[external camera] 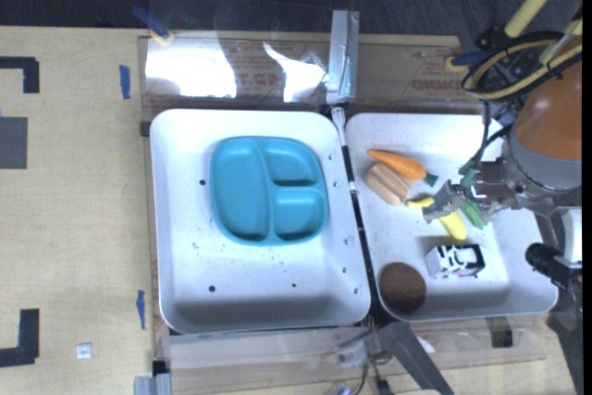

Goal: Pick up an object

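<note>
Seen from above at a slant: wooden bench (65, 227) carrying two shallow white bins side by side. Left bin (176, 282) at centre frame, holding a blue divided plate (268, 190) lying flat near its middle, three compartments facing up. Right bin (518, 287) at right of frame, holding several small things. Toy carrot (398, 164), orange with the tip pointing upper left, in the upper part of that bin. Just below and touching it, a tan hot-dog bun (387, 184), angled the same way. Brown round ball (402, 285) at the bin's lower left corner. Black-and-white patterned block (456, 260) just right of the ball, near the lower edge. Yellow piece (452, 226), perhaps a toy banana, between the block and the bun, with a green bit (474, 216) beside it. Grey arm (550, 157) with orange band reaching in from the right edge. Jaws (448, 201) low over the yellow piece, right of the bun; cannot tell whether released or clenched, nor whether anything is gripped. Strip of clear plastic and cardboard (240, 69) along the top of the bins.
</note>
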Motion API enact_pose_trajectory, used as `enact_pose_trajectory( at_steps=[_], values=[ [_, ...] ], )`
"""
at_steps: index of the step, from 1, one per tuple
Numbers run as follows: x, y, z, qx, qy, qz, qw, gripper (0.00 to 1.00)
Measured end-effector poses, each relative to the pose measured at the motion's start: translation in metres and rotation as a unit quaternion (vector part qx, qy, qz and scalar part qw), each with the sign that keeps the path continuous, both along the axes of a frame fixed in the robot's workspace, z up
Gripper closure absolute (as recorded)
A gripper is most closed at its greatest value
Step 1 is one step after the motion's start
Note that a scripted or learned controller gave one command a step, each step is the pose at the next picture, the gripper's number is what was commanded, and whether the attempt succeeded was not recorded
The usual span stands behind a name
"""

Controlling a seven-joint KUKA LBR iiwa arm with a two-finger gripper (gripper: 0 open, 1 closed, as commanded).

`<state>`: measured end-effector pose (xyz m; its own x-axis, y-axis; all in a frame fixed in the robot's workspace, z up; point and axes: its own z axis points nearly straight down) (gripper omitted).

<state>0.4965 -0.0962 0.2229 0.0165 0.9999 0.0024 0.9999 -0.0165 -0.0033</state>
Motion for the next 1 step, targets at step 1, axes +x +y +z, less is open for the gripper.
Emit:
enact_pose_trajectory(
  at_steps=[1],
  values=[
    [0.0987,-0.0027,-0.0616,-0.0008,0.001,0.049,0.9988,0.0]
  ],
)
